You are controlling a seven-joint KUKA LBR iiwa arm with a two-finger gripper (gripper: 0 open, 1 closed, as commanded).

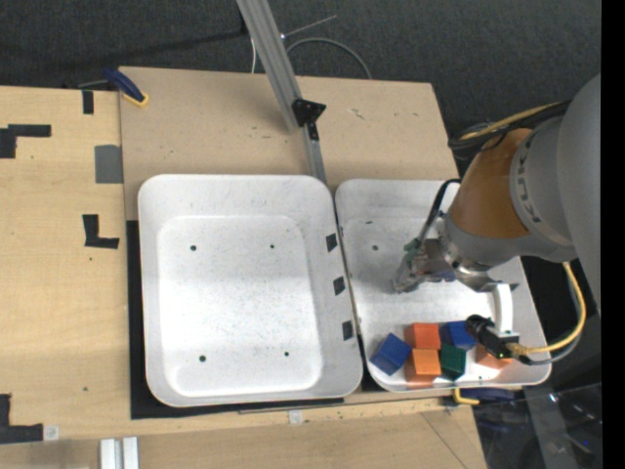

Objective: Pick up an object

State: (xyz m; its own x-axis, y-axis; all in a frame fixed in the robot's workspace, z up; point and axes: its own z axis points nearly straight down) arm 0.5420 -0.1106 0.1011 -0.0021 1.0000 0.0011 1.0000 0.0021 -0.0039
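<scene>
Several small blocks lie bunched in the near corner of the right bin [386, 203]: a blue block [391, 353], an orange block [425, 335], a second orange block [425, 363], a small blue block [456, 334], a green block [452, 361] and a reddish piece [488, 357]. My gripper [412, 268] hangs low over the middle of the right bin, above and behind the blocks, well apart from them. The grey arm with its orange band [493, 198] covers the bin's right side. Nothing shows in the gripper's grasp.
The left bin [234, 281] stands beside the right one, joined at a middle rim with black clips [339, 284]. A slanted metal pole [278, 57] crosses the back of the bench. A yellow cable [576, 311] loops by the arm's right.
</scene>
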